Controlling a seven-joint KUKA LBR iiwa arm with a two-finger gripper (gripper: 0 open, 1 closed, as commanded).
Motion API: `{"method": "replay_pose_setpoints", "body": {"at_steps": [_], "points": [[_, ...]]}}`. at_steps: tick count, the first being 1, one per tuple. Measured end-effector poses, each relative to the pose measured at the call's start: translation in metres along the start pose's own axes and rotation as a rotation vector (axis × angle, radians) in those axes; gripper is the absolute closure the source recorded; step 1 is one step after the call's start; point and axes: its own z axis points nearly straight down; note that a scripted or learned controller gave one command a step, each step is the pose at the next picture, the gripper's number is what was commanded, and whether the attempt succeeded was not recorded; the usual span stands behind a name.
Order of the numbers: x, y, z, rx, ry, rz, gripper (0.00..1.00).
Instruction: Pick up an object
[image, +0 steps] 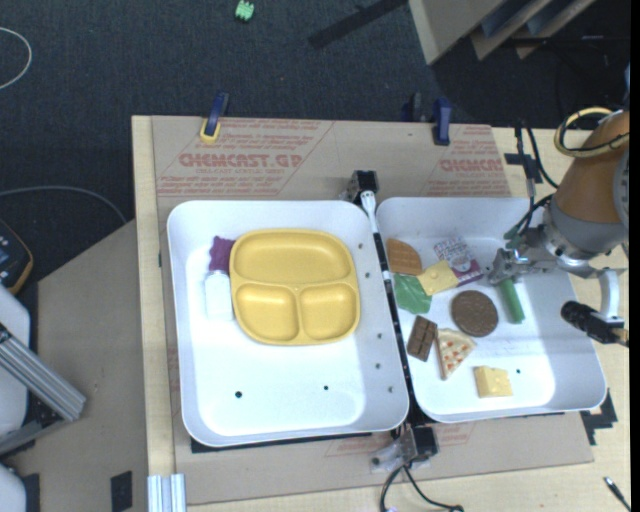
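Green stick (513, 301) is the piece nearest the gripper. It lies in the right bin (560, 395), toward that bin's right side, long axis running roughly up-down in the frame, just right of a round brown disc (474, 312).

Camera view, right bin: the gripper (503, 263) sits low over the bin, just above the upper end of the green stick. Contact with the stick cannot be judged. How far the gripper is open cannot be told from this angle, and nothing is visibly held in it. The arm (590, 190), with its orange band, comes in from the right edge.

Other contents of the right bin:
- tan bread-like piece (404, 257) near the bin's left wall
- green leaf-like piece (411, 294) just below it
- pale yellow piece (437, 278) touching the leaf-like piece
- white printed packet (450, 248) near the middle top
- dark brown bar (421, 338) below the leaf-like piece
- pizza-slice piece (454, 352) just beside the bar
- yellow block (491, 381) near the front, apart from the rest

Camera view, left bin (300, 415): a yellow divided plate (295, 284) lies in the upper half. A purple item (220, 253) and a white item (216, 295) lie against the plate's left edge.

Both bins rest on a brown board (150, 300) printed with red lettering, with a clamp (441, 120) on its far edge.
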Motion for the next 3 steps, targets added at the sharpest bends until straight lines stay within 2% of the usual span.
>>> {"method": "replay_pose_setpoints", "body": {"at_steps": [1, 3], "points": [[-0.001, 0.002, -0.014, -0.006, -0.003, 0.000, 1.00], [0.007, -0.009, -0.113, -0.010, -0.005, -0.001, 1.00]]}}
